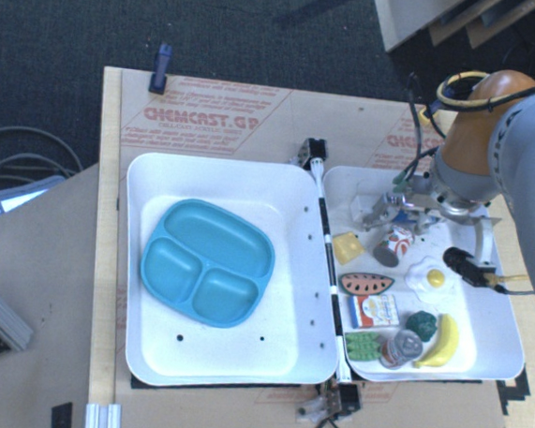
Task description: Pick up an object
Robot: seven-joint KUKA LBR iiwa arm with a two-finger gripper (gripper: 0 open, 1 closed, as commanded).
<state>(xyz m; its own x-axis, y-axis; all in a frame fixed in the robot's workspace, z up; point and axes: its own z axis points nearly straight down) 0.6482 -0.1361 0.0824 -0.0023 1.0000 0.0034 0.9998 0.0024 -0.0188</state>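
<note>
1. As I look down through the one camera view, I count two white bins on the bench: the left bin (pixel 143 337) and the right bin (pixel 489 357), set side by side and touching along a central seam.
2. The left bin holds one thing, a blue divided plate (pixel 207 262) with three compartments, well apart from the gripper.
3. The arm (pixel 529 139) reaches in from the right, and its gripper (pixel 397 214) hangs over the far end of the right bin.
4. I cannot tell how the gripper is set; the metal parts blur together there.
5. Just beside the gripper tip, on the near side, lies one red-and-white can (pixel 393 244), tilted; whether it touches the gripper I cannot tell.
6. Near it, toward the seam, sits one yellow block (pixel 347 247).
7. Nearer the camera from the gripper I count one watermelon slice (pixel 365 285), one fried egg (pixel 432 278), one red-and-white card (pixel 374 311), one green packet (pixel 361 344), one dark green lump (pixel 422 324), one grey round piece (pixel 403 346) and one banana (pixel 442 343).
8. That makes nine loose objects in the right bin.
</note>
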